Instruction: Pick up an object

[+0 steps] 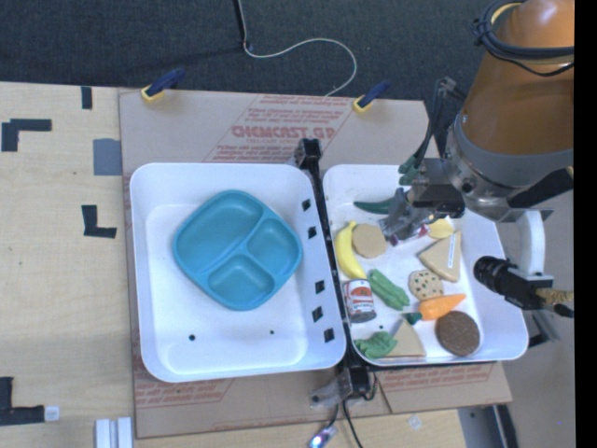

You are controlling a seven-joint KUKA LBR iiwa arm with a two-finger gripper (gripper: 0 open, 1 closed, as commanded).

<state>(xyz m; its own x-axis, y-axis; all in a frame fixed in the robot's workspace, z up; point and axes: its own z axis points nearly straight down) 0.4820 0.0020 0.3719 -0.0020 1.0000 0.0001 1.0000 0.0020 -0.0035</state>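
White plastic forms the two shallow bins on the worktop (56,278), side by side on a cardboard sheet (270,133). The grey arm with its orange band (527,54) reaches in from the right, and its pincer (408,220) hangs low over the upper part of the right bin (508,348). Its dark tip is blurred against the clutter, so I cannot tell what state it is in, nor whether anything sits between its tips.

Just left of the pincer and slightly below it lies a round tan biscuit-like piece (369,242), with a banana (348,252) curving along the bin's left wall beyond that. A dark green pepper-like shape (376,205) lies just above and left of the pincer. Right of the pincer sits a small yellow piece (441,228), and below that a pale wedge (442,258).

Further below the pincer are a green pod (388,289), a speckled cookie (424,283), a carrot (438,307), a small can (360,301), a brown round disc (458,332) and a sandwich slice with green trim (396,343).

Well to the pincer's left, the left bin (149,343) holds a blue divided plate (238,248).
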